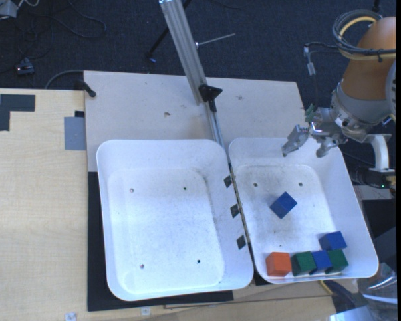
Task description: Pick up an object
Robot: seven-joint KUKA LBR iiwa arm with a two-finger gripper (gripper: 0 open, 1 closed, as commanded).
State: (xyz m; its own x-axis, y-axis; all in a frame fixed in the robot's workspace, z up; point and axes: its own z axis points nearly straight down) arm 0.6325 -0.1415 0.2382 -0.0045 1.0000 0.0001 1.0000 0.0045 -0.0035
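You had no brand, label or writing to read anywhere on the bench.

Nearest to you, along the front wall of the right bin [361, 219], sat a row of small blocks: an orange block [278, 264] at the left, touching a green block [304, 263], then a blue block [322, 260] and a second green block [337, 259], all pressed together. Just behind the right end of that row lay another blue block [333, 240]. Farther back, near the middle of the same bin and apart from the row, a lone blue cube [283, 204] sat turned at an angle to the bin walls.

The left bin [113, 179] lay beside it, and you could see three small black clips [234, 210] along the seam where the two bins met.

Beyond the cube, at the back rim of the right bin, you had the gripper [309, 140] hanging with its two fingers spread apart and nothing between them. The lone cube was well apart from it, with bare bin floor between.

Behind the bins, a slanted metal rail [187, 49] rose from a black bracket [209, 93] on the pale board [147, 105]. To your left lay a light wooden tabletop [33, 206] with grey patches [73, 132], and at the far back, dark carpet with loose cables [67, 9].
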